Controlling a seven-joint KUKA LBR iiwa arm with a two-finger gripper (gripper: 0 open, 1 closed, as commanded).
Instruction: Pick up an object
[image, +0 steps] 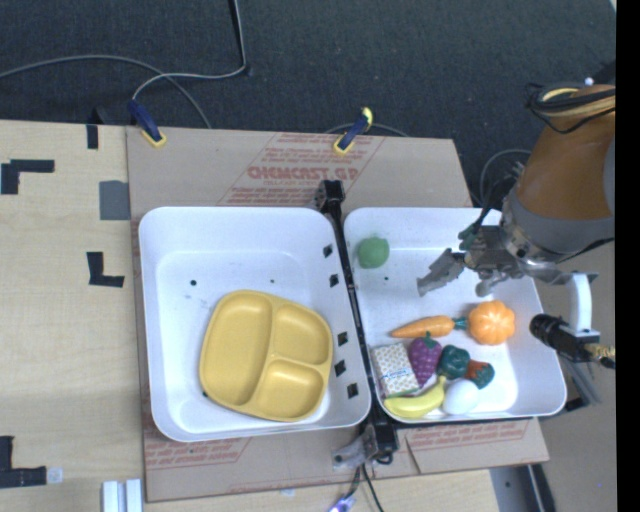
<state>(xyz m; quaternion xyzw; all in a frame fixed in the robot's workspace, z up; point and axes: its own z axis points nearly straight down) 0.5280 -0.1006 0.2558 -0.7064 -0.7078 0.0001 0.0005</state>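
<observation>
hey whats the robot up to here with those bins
The arm's end effector hangs over the right bin, holding nothing. Below it lie a carrot, an orange, grapes, a banana and other play food, with a green ball apart at the back. The left bin holds a yellow tray.

My 2 bins (240, 225) look like smooth glossy white plastic; the yellow tray (265, 355) seems matt plastic; the bench sheet (290, 170) is dull printed cardboard; my fingers (436, 275) look grey metal.
</observation>
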